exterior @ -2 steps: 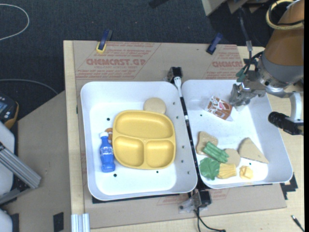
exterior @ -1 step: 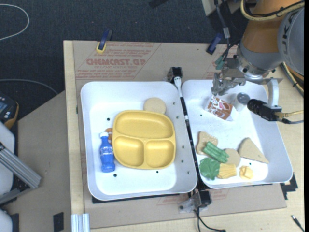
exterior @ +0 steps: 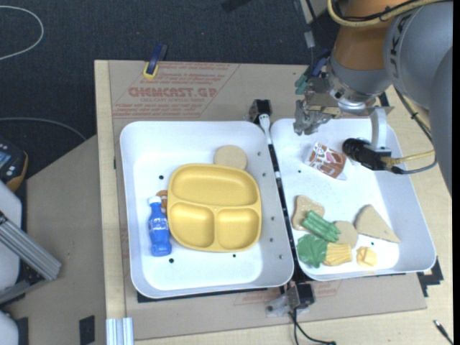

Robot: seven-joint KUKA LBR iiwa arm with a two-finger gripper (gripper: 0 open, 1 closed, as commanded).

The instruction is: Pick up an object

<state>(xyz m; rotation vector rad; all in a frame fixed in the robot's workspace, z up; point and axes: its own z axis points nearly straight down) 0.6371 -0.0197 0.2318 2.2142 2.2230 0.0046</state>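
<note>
My gripper (exterior: 307,123) hangs over the far left corner of the right bin (exterior: 410,192), just above its floor, with nothing visibly in it. A red and white packet (exterior: 327,160) lies a short way to its near right. Further forward in the same bin sit a toast slice (exterior: 307,208), a green bean pod (exterior: 320,227), a green leafy piece (exterior: 311,250), a yellow corn piece (exterior: 338,254), a cheese wedge (exterior: 366,256) and a pale triangular slice (exterior: 376,225).
The left bin (exterior: 136,164) holds a yellow divided tray (exterior: 213,207), a blue bottle (exterior: 159,228) at its left and a round beige biscuit (exterior: 230,157) behind it. A black fitting with a cable (exterior: 363,154) hangs over the right bin beside the packet.
</note>
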